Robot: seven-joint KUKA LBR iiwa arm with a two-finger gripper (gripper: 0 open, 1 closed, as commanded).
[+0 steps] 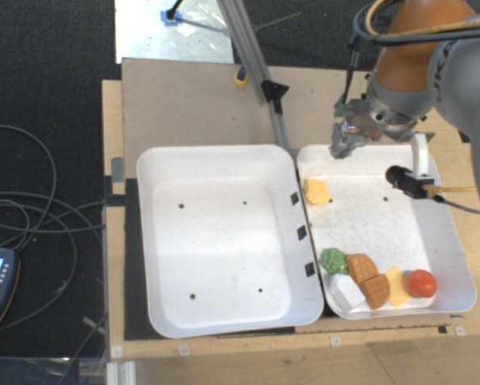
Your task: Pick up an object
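Note:
My gripper (343, 147) hangs over the far rim of the right bin (445, 243), with nothing visible between its fingers. A yellow wedge (317, 191) lies just below and left of it, near the bin's far left corner. At the bin's near end sit a green broccoli piece (333, 259), two brown bread-like pieces (368, 277), a white block (346, 293), a flat yellow slice (398, 285) and a red tomato (421, 283).
The left bin (224, 239) stands beside the right one, joined by black clips along the shared rim. A grey pole (252, 50) slants across the bench behind the bins. Cables and a tablet lie on the floor at left.

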